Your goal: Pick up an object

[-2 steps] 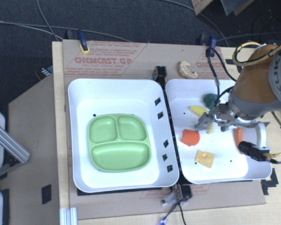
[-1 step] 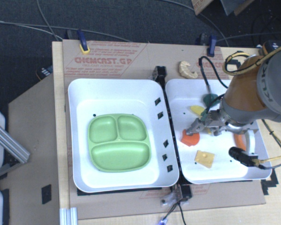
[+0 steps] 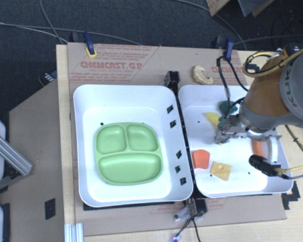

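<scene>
End effector (image 3: 223, 133) low in right bin (image 3: 202, 185) beside yellow piece (image 3: 212, 117); opening and grasp indiscernible.

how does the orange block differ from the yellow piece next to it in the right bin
The orange block is plain orange; the yellow piece is pale yellow with darker speckles. The orange block lies nearer the divider between the bins, the yellow piece nearer the front rim. Both rest loose on the right bin floor, apart from the gripper.

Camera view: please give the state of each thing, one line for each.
Green divided plate: flat in the left bin, compartments bare.
Orange block: lying in the right bin.
Yellow cheese-like piece: lying beside the orange block.
Gripper: low over the right bin.
</scene>
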You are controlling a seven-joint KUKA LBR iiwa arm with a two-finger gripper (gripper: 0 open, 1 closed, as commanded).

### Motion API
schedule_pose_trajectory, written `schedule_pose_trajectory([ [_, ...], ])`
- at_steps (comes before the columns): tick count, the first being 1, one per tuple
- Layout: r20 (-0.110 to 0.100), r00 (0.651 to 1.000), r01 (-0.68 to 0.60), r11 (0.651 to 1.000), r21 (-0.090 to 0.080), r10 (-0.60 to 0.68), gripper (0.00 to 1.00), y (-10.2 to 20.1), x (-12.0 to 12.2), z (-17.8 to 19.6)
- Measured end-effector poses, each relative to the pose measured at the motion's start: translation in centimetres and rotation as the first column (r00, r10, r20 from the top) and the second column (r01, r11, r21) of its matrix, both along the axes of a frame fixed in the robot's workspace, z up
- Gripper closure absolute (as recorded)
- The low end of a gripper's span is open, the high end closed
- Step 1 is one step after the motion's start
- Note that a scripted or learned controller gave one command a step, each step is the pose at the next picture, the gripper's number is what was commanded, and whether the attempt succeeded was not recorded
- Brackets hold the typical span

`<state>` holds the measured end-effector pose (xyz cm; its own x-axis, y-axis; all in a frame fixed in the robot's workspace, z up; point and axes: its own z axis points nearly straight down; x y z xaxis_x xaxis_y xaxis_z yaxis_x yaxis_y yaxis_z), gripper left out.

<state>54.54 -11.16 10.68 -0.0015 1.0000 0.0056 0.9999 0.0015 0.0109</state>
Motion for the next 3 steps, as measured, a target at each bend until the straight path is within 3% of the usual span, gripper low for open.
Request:
schedule_pose_trajectory([
  [2,-0.004,1.000,0.000,1.000,-0.007,0.000,1.00,-0.5,0.3,11.8],
  [3,-0.006,1.000,0.000,1.000,-0.006,0.000,1.00,-0.5,0.4,15.0],
])
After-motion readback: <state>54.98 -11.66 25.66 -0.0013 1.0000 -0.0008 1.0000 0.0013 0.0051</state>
